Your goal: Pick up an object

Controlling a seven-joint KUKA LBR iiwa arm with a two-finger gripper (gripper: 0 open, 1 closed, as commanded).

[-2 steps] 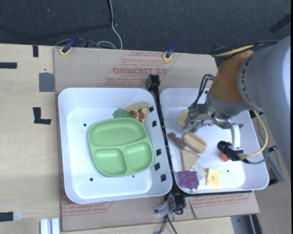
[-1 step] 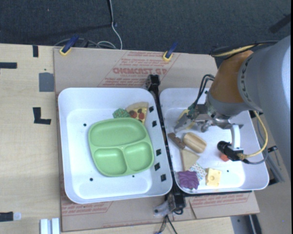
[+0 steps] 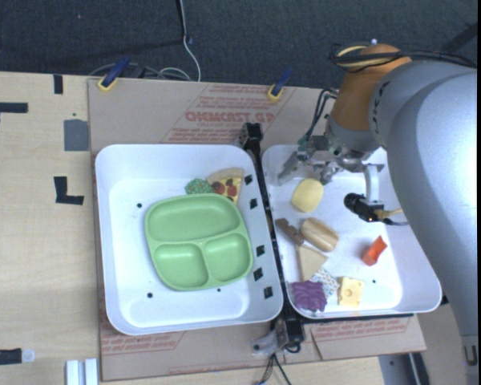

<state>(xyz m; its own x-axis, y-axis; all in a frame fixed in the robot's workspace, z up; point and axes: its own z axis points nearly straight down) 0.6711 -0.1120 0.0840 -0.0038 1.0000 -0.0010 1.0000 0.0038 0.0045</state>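
- Pale yellow rounded object (image 3: 307,195), probably a toy lemon or potato: lies in the upper part of the right bin (image 3: 409,283), just below the gripper (image 3: 314,164) in the picture and slightly to its left. It is the item nearest the tool, hence the likeliest target (a judgement, since the task names no particular object).
- Axis of the yellow object: nearly round, with at most a faint elongation running upper right to lower left; it offers no clear pointing end, so approach angle should matter little.
- Gripper: hangs over the top of the right bin beneath the orange band (image 3: 357,103) of the arm. Metal parts splay out toward the left and right, but how far the tool is open cannot be told, and nothing is seen held in it.
- Governing relation: the target sits toward the viewer from the tool, near but apparently not touching (a short move down the picture and a descent would seem to be needed).
- Neighbours, outward: a tan bread-like roll (image 3: 319,233) lies below the yellow object, long axis upper left to lower right; a brown stick-shaped piece (image 3: 289,231) is just beside it; an orange piece (image 3: 374,250) is further right; a purple item (image 3: 309,295) and a yellow block (image 3: 350,292) lie at the bin's near edge.
- Left bin (image 3: 116,239): holds a green divided plate (image 3: 199,241) with a pizza slice (image 3: 228,184) above it, well apart from the tool.
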